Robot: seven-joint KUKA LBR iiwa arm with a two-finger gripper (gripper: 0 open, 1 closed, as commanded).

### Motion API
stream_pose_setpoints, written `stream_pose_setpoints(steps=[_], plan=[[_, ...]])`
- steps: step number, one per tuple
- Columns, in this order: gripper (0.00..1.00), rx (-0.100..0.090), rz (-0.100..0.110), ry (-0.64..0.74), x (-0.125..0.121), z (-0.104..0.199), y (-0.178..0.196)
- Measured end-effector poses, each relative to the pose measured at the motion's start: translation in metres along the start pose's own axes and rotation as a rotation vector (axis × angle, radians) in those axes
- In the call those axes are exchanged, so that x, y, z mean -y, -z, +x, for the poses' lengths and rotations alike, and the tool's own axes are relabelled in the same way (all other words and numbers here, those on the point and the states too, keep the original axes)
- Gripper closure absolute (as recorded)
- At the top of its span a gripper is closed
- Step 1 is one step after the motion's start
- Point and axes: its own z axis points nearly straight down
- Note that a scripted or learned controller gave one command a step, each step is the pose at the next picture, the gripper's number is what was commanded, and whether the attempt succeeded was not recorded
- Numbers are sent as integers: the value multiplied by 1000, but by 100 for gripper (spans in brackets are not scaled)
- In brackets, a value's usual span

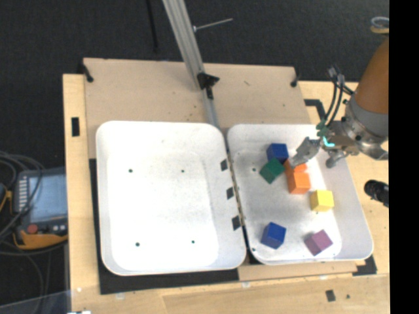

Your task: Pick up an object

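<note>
Now the gripper (319, 153) hovers above the orange block (298, 178).

Six blocks (299, 178), two bins (163, 195)

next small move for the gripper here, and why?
Probably a short drop straight down onto the orange block. The gripper hangs just above its upper end in the right bin, and nothing shows between its fingers. The blue block and green block sit close on the left, so any sideways drift risks nudging them. Finger state is hard to read from this angle.
</note>
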Motion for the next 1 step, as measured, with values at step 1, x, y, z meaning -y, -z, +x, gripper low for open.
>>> stream_pose_setpoints(steps=[1], plan=[[0,1,-4,-1,-1,0,2]])
